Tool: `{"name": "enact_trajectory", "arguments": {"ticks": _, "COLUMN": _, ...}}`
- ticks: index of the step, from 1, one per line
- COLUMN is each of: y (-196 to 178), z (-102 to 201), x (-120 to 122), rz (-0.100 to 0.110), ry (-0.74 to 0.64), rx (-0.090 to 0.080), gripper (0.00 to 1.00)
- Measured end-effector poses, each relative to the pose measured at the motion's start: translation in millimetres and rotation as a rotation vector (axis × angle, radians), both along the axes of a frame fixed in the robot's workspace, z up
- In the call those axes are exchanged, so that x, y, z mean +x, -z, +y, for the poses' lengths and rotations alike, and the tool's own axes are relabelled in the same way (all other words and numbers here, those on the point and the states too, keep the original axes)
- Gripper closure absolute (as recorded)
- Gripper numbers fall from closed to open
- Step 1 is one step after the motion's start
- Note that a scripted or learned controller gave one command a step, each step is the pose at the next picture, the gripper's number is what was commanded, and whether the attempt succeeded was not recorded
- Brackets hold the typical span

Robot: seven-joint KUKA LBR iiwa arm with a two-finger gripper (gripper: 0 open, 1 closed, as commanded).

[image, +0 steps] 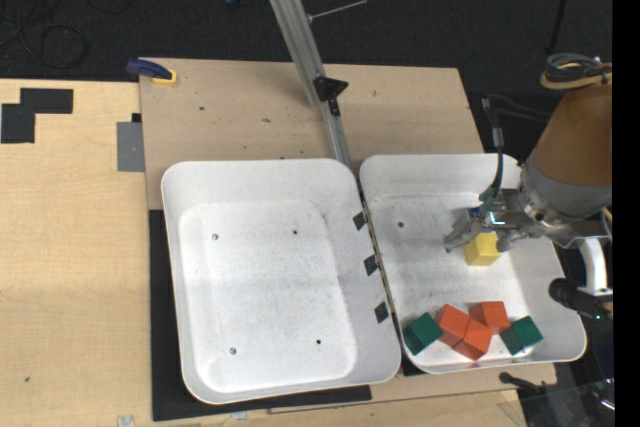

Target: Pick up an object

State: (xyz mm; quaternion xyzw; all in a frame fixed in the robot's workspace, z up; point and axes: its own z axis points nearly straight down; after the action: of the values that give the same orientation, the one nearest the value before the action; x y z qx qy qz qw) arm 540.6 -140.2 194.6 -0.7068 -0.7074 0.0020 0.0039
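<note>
Yellow block (482, 250) is sitting in the right bin (420, 185) between the gripper's (480, 233) spread, unclosed fingers; closing off-centre, they are likely squeezing it out sideways.

Both bins are white: the left bin (200, 205) and the right bin (420, 185). The right one holds a yellow block (483, 250), orange blocks (470, 326) and two green blocks (422, 331), on a pale wood bench (240, 110).

Single fixed camera above bench (300, 110), slanted downward, both white bins (265, 180) fully framed.
</note>
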Motion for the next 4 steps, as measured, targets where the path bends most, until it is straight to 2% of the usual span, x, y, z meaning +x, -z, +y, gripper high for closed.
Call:
{"name": "enact_trajectory", "arguments": {"ticks": 1, "y": -2, "z": -1, "x": 1, "rz": -0.005, "ry": 0.003, "rx": -0.001, "gripper": 0.0}}
{"name": "enact_trajectory", "arguments": {"ticks": 2, "y": 63, "z": 1, "x": 0, "rz": 0.002, "ry": 0.002, "rx": 0.0, "gripper": 0.0}}
{"name": "enact_trajectory", "arguments": {"ticks": 3, "y": 103, "z": 1, "x": 1, "rz": -0.006, "ry": 0.003, "rx": -0.001, "gripper": 0.0}}
{"name": "enact_trajectory", "arguments": {"ticks": 4, "y": 92, "z": 0, "x": 0, "rz": -0.006, "ry": 0.011, "rx": 0.0, "gripper": 1.0}}
